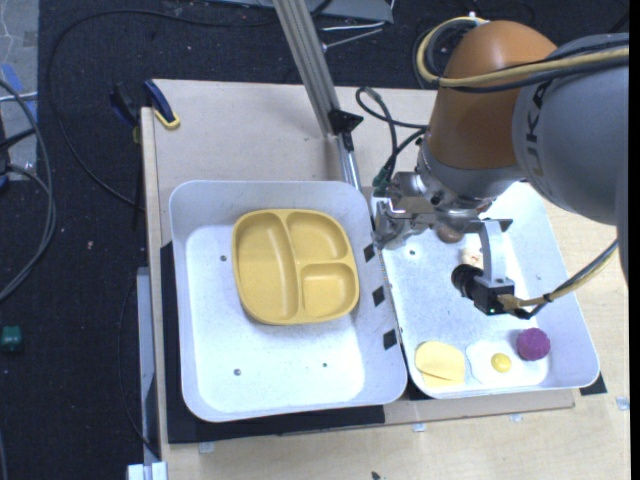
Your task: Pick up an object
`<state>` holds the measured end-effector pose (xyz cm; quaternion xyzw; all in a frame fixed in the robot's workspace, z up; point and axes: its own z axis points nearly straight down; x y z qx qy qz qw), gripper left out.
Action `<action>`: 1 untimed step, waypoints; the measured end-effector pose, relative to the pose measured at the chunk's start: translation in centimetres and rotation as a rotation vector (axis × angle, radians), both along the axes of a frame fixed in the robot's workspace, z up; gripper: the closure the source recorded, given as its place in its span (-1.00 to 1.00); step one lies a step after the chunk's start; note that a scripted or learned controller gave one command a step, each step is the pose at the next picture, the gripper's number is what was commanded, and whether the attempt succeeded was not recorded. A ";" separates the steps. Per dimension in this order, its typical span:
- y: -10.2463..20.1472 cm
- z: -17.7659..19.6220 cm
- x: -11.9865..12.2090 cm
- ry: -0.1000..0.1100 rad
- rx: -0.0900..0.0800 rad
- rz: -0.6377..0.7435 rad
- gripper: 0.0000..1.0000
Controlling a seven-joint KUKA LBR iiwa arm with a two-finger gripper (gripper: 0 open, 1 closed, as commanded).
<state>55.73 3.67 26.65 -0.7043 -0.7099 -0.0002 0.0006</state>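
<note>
Tan bench (240, 133), left white bin (280, 373), right bin (425, 303)

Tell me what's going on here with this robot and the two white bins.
A grey and orange robot arm reaches in from the right, its wrist over the far half of the right bin. Three small things lie along that bin's near edge, apart from the arm: a yellow piece, a toy fried egg and a purple ball. Nothing has been picked up yet. The left bin holds a yellow divided plate.
</note>
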 end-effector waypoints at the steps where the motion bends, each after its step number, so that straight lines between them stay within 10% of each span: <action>1: 5.6 -0.5 -0.4 0.000 0.000 0.001 1.00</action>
